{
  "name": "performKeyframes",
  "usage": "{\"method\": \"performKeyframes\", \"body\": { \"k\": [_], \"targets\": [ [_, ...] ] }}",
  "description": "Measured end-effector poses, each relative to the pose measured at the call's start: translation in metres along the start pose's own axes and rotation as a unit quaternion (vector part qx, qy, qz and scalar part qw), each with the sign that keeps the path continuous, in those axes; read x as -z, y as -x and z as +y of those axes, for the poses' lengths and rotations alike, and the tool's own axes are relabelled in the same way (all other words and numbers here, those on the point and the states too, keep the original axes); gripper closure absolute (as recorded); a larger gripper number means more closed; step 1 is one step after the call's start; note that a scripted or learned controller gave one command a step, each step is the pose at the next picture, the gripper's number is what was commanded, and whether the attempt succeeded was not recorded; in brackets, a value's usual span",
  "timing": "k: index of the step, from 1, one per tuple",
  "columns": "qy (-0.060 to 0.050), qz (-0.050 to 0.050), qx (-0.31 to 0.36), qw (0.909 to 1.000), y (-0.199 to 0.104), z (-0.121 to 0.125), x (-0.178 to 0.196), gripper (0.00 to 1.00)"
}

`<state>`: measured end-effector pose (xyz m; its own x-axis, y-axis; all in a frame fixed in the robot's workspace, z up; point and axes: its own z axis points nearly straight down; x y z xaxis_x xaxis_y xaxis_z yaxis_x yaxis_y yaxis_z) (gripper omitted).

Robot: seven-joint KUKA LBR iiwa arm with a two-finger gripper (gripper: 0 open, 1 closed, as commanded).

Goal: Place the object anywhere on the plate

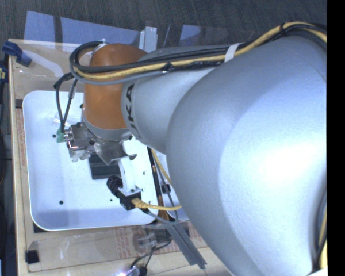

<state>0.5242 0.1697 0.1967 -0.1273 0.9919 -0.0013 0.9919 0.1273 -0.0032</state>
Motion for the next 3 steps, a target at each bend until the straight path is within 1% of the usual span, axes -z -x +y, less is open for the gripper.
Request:
{"method": "performKeyframes", "body": {
  "k": [1,2,3],
  "targets": [
    [-0.001,0.001,0.070,0.9976,0.099,-0.036,-0.001,1.00],
    [-0.003,0.001,-0.063,0.9980,0.037,-0.054,-0.065,1.00],
    [-0.003,0.000,-0.377,0.9260,-0.030,-0.006,-0.107,1.00]
  ]
}}
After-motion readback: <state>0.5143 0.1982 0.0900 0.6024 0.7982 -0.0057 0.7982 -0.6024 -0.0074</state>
